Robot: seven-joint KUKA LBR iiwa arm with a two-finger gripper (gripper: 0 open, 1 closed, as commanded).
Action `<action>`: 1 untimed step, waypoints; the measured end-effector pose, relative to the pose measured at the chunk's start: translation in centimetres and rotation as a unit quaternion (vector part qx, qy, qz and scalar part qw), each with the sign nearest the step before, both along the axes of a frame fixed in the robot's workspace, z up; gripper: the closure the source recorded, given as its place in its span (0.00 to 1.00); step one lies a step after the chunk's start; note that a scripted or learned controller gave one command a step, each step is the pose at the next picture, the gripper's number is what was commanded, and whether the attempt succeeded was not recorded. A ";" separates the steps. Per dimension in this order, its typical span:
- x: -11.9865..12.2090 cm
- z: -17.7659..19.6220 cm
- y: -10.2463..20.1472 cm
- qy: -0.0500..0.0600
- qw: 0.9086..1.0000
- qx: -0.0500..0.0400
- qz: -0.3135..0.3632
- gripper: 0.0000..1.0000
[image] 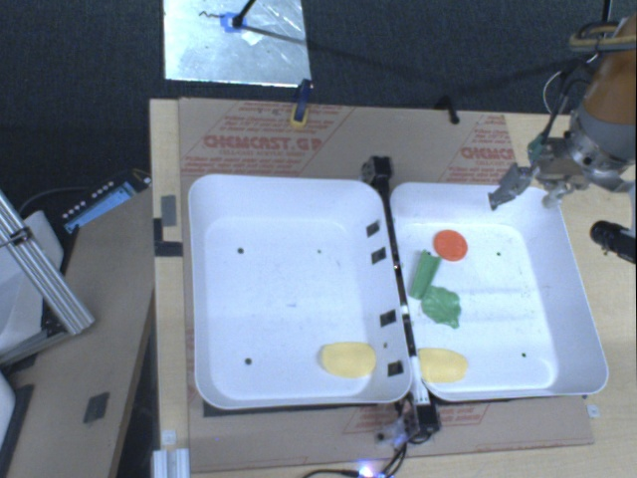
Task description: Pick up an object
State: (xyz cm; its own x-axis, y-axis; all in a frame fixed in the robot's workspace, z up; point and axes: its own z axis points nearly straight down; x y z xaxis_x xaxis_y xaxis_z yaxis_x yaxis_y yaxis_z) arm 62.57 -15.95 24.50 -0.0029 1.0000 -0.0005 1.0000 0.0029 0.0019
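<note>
Up at the far right corner of the right bin (572, 297), the gripper (528, 189) hangs over the rim with its two fingers spread apart and nothing between them; one finger (505, 188) angles down toward the bin's back edge, the other sits closer to the wrist. The arm (607, 108) comes in from the right, its orange band just above the wrist. Inside the right bin, an orange disc (450, 245) lies near the middle, well apart from the gripper. Just beside it toward the divider, a green piece (434, 292) stretches down from a narrow stem to a wider lump. A yellow object (442, 364) rests at the near left corner of that bin, against the divider. The left bin (259, 267) holds a second yellow object (347, 359) near its front right corner. Both bins sit on a cardboard sheet (328, 132) printed with red lettering.
</note>
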 end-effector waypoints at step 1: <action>0.1 1.1 0.0 -0.002 1.000 0.000 0.002 1.00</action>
State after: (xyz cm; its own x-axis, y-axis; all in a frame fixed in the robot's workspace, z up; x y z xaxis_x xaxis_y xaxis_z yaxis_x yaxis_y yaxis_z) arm 62.66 -15.94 25.63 -0.0062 1.0000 -0.0010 1.0000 0.0062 0.0055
